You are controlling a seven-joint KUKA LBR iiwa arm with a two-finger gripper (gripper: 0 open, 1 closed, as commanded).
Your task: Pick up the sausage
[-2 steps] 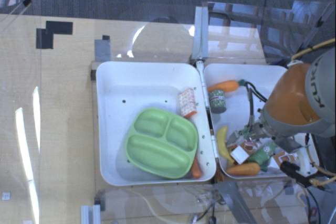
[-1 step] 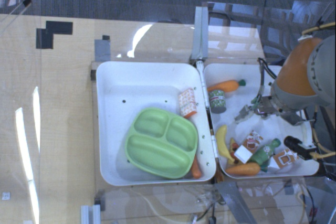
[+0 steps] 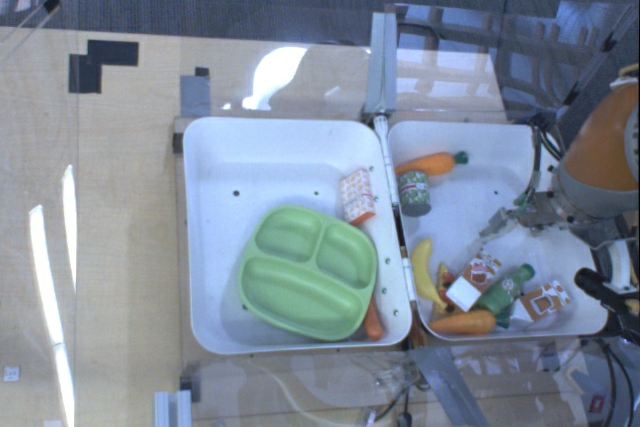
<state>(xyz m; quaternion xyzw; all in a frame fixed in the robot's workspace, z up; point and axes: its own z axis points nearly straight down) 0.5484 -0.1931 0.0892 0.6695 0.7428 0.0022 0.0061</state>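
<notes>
Pick not started: sausage (image 3: 372, 320) lies in the left bin (image 3: 205, 215) at its near right corner, tucked against the green divided plate (image 3: 308, 271), while the tool (image 3: 515, 215) hovers over the right bin (image 3: 470, 185) (grip state unreadable), nothing visibly held.

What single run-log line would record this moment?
arm: gripper over right bin | grasp: nothing between fingers | sausage: left bin, beside green plate | status: not picked
</notes>
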